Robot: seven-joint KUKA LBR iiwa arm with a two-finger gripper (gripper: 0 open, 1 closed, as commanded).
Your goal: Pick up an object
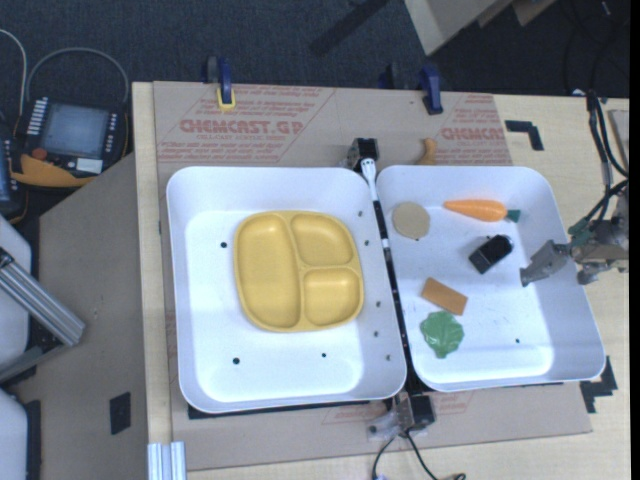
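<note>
In the right bin [500,363] lie several small objects. An orange carrot [476,209] lies near the far wall, and a tan round disc [410,221] rests to its left. A black block [490,253] lies in the middle, with an orange-brown block [443,295] and a green broccoli piece [441,332] nearer the front. My gripper [548,263] reaches in over the bin's right edge, low and just right of the black block. It touches none of the objects and nothing hangs from it.
The left bin [200,358] holds a yellow divided plate [298,269]. A black divider strip [384,258] runs between the bins. Cables [605,158] hang at the right edge. A handheld controller [72,133] lies off the bench at far left.
</note>
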